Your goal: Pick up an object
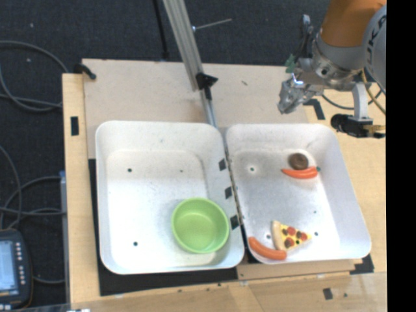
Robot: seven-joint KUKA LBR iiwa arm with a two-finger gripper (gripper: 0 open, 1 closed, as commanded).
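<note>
A slanted aluminium post is rising from the bench behind the two white bins, its black bracket sitting near the bins' shared edge. Black cables are trailing across the dark floor at the left, and a small screen device is sitting in the lower left corner.
</note>
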